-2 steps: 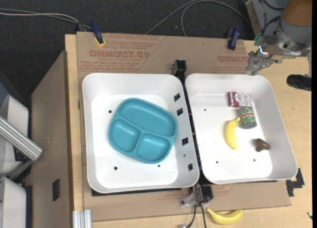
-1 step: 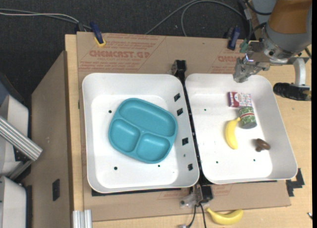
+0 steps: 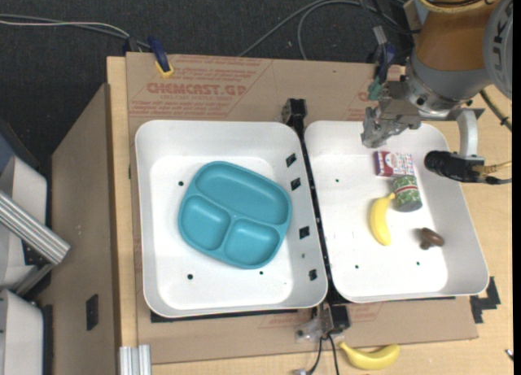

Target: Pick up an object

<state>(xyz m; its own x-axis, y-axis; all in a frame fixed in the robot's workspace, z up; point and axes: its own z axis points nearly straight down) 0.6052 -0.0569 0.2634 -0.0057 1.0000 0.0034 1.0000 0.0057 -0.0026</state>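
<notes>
Cardboard [image 3: 203,80] under the bins reads "CHEMCAST GP"; the banana [image 3: 379,220] lies lengthwise up-down in the right bin [image 3: 350,276], gripper [image 3: 381,131] grip unclear.

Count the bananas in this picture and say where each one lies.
2. One banana lies in the right bin, beside the small can. A second banana lies outside the bins, on the bench at the near edge. None seems hidden.

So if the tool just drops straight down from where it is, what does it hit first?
Probably bare floor of the right bin near its top edge. The tool hangs above and slightly left of the packet, so it may clip that; depth is unclear.
</notes>
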